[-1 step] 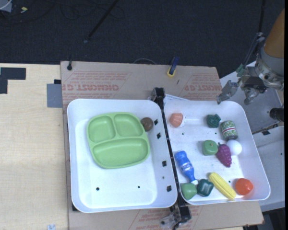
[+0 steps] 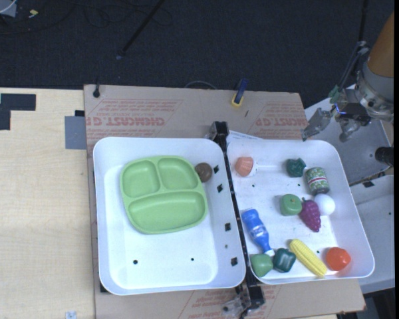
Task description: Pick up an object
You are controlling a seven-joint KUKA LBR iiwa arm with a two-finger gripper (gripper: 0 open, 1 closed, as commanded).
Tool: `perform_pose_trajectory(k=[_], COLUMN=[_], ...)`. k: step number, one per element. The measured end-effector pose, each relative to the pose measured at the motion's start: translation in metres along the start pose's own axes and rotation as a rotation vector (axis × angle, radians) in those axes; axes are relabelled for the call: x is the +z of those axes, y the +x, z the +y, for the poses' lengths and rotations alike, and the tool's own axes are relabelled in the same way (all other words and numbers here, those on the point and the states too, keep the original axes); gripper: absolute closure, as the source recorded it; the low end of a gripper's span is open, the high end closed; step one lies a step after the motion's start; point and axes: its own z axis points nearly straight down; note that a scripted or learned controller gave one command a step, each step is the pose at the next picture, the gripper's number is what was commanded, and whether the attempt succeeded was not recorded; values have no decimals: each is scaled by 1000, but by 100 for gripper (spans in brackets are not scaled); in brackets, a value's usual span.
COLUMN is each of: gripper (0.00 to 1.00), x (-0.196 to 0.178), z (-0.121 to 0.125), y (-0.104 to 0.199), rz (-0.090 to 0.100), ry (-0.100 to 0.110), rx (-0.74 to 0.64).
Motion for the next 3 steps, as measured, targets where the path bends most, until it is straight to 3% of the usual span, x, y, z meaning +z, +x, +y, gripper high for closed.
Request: perform_pose_trajectory(k=[3], gripper=[0], x=[162], z=[12], y=[17], rz=[0], ry=[2], rx=[-5])
